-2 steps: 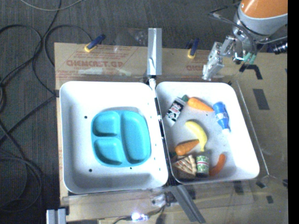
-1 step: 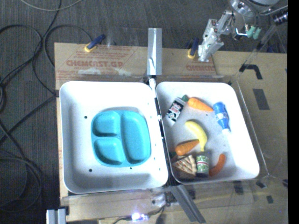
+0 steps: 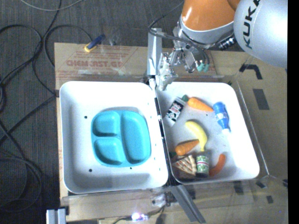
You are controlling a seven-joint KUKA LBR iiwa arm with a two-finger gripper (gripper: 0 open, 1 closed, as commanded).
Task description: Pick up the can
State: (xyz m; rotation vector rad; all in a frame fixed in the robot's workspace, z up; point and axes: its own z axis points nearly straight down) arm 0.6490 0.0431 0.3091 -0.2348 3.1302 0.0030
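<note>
The can (image 3: 202,164) is small, with a green label, and stands upright near the front edge of the right bin (image 3: 243,125). It sits between a sandwich wedge (image 3: 184,165) and a red sausage (image 3: 218,164). My gripper (image 3: 166,74) hangs over the back left corner of the right bin, close to the wall shared by the two bins. It is well behind the can and apart from it, and nothing shows in it.
Also in the right bin: a black and white box (image 3: 174,111), a carrot (image 3: 201,104), a blue bottle (image 3: 221,116), a banana (image 3: 197,132) and a second carrot (image 3: 187,147). The left bin (image 3: 74,125) holds a blue divided plate (image 3: 121,137).
</note>
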